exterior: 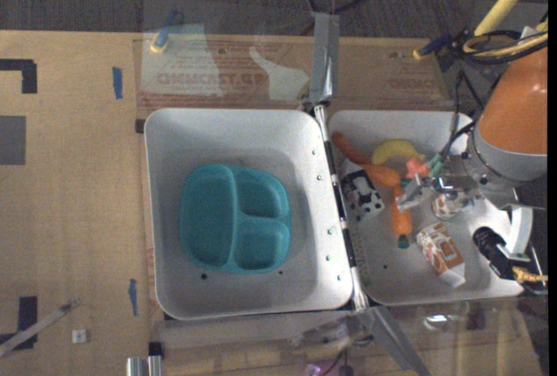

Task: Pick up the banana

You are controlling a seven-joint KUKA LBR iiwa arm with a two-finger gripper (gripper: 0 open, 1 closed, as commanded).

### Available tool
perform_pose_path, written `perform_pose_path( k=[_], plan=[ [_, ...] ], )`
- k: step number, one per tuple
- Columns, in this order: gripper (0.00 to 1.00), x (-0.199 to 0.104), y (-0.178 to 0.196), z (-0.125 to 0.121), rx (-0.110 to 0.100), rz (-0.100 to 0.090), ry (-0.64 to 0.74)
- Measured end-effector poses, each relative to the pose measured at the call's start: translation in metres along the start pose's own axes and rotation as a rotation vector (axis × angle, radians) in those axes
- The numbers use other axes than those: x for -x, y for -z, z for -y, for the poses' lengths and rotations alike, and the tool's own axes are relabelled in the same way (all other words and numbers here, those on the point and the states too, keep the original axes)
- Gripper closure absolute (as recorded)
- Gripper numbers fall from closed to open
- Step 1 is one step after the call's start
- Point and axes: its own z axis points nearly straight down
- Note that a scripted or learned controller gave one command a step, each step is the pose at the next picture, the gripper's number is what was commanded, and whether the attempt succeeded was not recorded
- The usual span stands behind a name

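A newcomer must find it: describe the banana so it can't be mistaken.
Look in the right bin, at its far half, just left of the gripper. The banana is the curved yellow piece lying above the orange carrots; it is the only yellow thing in that bin.

A grey robot arm (513,126) with a broad orange band above its wrist reaches in from the right edge. Its wrist angles down and to the left, ending in a gripper (428,183) of metal parts, cables trailing behind along the arm.
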Motion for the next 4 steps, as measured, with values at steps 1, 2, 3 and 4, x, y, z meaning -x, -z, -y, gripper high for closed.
perform_pose_path(
  k=[1,2,3,4],
  plan=[
    [0.0,-0.019,-0.018,-0.054,0.004,0.002,-0.074],
    [0.0,0.027,-0.055,-0.118,0.003,0.002,-0.114],
    [0.0,0.037,-0.115,-0.142,0.007,0.002,0.024],
    [1.0,0.036,-0.105,-0.141,0.0,0.001,0.024]
  ],
)
